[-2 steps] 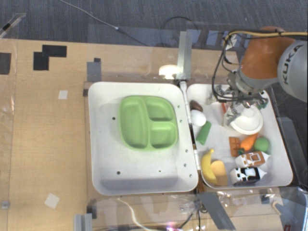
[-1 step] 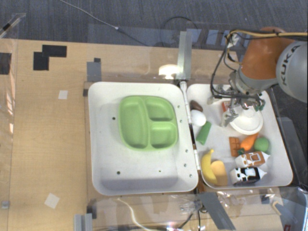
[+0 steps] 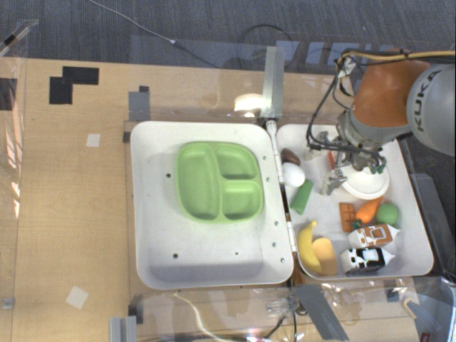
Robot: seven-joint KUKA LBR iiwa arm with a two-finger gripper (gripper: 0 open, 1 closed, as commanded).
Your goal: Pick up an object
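Up in the frame's upper right, the gripper [image 3: 354, 168] hangs over a white bowl [image 3: 366, 184]; whether it is apart or together cannot be told.

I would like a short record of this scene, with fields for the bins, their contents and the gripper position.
left bin: green tray with compartments
right bin: banana, green block, white egg, carrot, green ball, toy cow, white dish
gripper: over the right bin, at the white dish
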